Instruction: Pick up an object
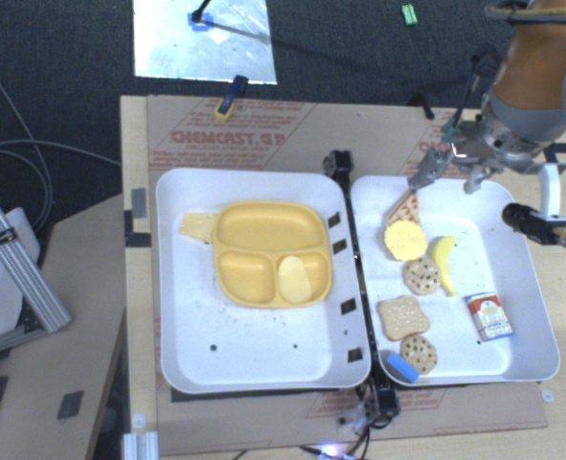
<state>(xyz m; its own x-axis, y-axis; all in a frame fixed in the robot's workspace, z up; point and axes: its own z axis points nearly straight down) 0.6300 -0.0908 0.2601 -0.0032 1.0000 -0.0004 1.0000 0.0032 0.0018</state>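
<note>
My gripper (450, 175) hangs over the far edge of the right bin (527, 286), open, with nothing between its fingers. Just below its left finger lies a pizza slice (404, 207). In front of that sit a round yellow piece (405, 241), a small banana (444, 262), a chip cookie (421, 276), a slice of toast (401, 316), a second cookie (418, 352) and a blue piece (401, 368). A red and white carton (489, 316) lies at the right.
The left bin (182, 333) holds a yellow divided tray (263, 252) with a pale oval piece (295, 279) in its front right compartment. A flat yellow slice (197, 226) lies beside the tray's left end. A black divider (351, 257) runs between the bins.
</note>
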